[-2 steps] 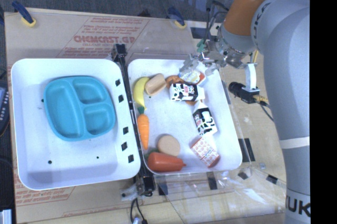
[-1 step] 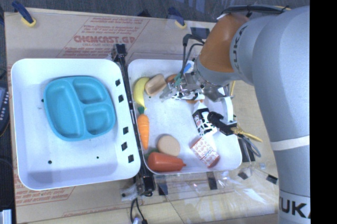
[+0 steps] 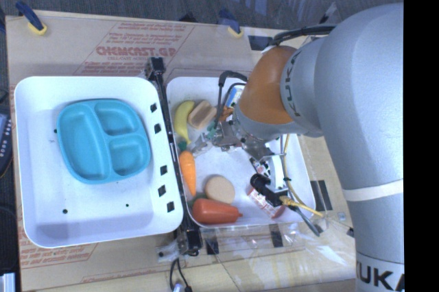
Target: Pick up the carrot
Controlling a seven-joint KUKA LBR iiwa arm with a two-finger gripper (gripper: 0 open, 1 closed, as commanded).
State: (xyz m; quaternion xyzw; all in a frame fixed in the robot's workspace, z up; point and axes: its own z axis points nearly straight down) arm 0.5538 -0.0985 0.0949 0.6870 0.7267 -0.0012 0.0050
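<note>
The carrot (image 3: 187, 173) lies along the right bin's (image 3: 302, 167) left wall, looking light, rigid and smooth; mid-length suits gripping. The gripper's (image 3: 214, 134) state cannot be told.

carrot (image 3: 187, 173): orange, short and tapered, lying flat lengthwise along the right bin's left wall (lower half), not between any fingers, free on bin floor.

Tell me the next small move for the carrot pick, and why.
Probably shift the claw a little left and toward the near edge, to centre it over the carrot. The carrot lies against the left wall of the right bin, between the banana and the red pepper, and the claw sits up and to the right of it.
</note>
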